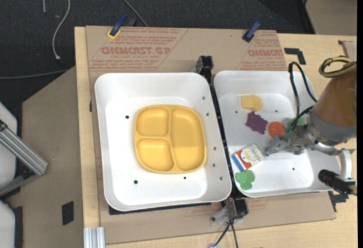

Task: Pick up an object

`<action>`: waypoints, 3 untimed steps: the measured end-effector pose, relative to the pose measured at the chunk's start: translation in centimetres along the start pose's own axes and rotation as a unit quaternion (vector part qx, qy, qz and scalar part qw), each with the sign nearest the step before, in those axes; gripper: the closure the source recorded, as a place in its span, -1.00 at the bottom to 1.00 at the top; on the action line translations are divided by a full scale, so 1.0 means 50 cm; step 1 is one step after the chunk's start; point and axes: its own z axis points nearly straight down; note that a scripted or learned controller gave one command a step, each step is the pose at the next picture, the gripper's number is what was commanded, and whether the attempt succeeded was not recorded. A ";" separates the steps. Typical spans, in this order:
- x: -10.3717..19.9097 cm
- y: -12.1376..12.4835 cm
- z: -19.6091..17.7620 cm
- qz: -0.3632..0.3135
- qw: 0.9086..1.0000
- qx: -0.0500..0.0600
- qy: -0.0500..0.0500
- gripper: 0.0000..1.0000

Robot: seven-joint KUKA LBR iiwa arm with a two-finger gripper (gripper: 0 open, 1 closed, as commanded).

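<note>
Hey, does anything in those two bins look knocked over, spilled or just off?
Nothing stands out. The yellow divided plate lies flat in the left bin. In the right bin, the small toys lie loose and apart, and the hand sits low beside the orange piece.

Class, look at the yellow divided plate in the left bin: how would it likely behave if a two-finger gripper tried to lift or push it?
The yellow divided plate looks like rigid moulded plastic, so it would probably stay stiff rather than flop. It lies flat and wide in the left bin, so tipping or rolling seems unlikely; pushed, it would probably slide. Its smooth, glossy-looking surface and low rim may make a pinch slip.
</note>
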 end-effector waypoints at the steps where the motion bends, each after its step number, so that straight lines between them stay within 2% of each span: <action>1: 0.000 0.002 -0.024 0.000 1.000 -0.002 0.000 1.00; 2: 0.001 0.010 -0.152 -0.001 1.000 -0.006 -0.003 1.00; 3: 0.001 0.012 -0.250 -0.001 1.000 -0.005 -0.002 1.00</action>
